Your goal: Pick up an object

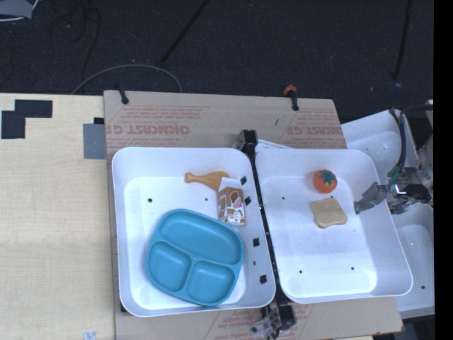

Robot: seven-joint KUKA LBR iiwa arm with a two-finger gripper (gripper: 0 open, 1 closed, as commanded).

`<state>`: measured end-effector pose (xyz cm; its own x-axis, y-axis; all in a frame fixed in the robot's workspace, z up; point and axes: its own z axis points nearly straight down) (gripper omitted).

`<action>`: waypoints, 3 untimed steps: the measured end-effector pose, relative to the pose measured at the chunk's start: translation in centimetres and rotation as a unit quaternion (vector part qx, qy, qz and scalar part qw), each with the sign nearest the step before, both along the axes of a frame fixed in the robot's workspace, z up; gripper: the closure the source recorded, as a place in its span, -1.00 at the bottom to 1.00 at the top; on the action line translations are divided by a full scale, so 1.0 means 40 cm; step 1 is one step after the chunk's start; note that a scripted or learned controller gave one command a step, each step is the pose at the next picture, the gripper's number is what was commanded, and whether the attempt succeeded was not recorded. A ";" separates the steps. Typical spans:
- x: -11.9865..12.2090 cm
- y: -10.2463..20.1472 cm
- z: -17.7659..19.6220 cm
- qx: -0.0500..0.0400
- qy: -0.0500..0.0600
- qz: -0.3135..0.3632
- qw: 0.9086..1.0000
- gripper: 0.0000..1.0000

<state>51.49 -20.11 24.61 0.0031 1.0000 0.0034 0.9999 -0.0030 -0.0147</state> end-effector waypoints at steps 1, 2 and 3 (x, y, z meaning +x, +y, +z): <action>0.006 0.001 0.018 -0.002 -0.007 0.002 1.000 -1.00; 0.014 -0.004 -0.092 -0.001 -0.004 0.002 1.000 -1.00; 0.016 -0.003 -0.253 0.000 -0.003 0.001 1.000 -1.00</action>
